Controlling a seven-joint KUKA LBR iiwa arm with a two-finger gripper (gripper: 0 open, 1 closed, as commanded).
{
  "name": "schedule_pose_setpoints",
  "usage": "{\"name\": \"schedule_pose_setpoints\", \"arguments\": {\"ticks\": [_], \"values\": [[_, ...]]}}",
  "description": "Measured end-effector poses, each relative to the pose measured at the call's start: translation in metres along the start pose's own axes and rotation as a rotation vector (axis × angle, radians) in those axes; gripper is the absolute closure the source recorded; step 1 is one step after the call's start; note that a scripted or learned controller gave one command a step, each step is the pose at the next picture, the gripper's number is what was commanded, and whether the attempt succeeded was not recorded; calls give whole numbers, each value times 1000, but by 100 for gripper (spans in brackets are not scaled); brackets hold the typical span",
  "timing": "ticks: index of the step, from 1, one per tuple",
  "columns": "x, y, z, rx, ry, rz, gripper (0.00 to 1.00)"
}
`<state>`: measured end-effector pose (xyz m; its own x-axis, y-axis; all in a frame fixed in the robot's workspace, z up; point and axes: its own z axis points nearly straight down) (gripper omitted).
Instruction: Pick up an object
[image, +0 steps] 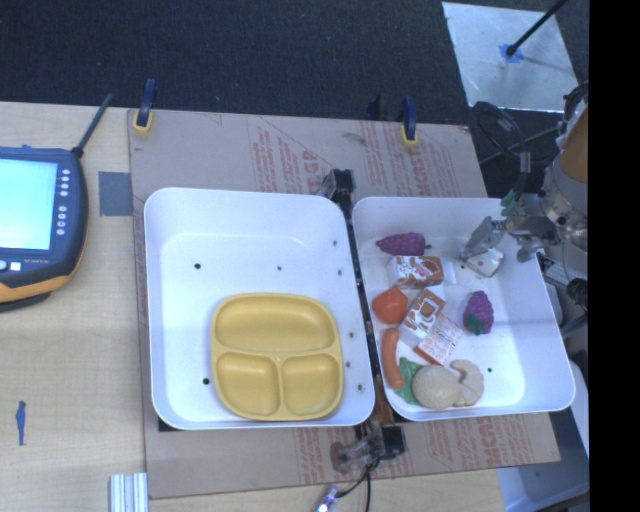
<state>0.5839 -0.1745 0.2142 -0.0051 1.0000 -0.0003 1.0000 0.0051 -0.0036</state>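
Observation:
The right bin holds several toy foods: a dark purple bunch, a purple grape cluster, a red tomato, an orange carrot, two snack packets and a beige mushroom. My gripper hangs over the bin's upper right part, fingers spread, with nothing between them. It is to the right of the dark purple bunch and above the grape cluster.
The left bin holds a yellow divided plate. A teach pendant lies on the bench at far left. Clamps sit along the cardboard's back edge. Cables run at the front between the bins.

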Motion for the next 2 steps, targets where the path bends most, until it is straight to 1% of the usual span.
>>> {"name": "schedule_pose_setpoints", "arguments": {"ticks": [1,2], "values": [[49,29,105,-16,-2,0,0],[65,74,120,-4,0,1,0]]}}
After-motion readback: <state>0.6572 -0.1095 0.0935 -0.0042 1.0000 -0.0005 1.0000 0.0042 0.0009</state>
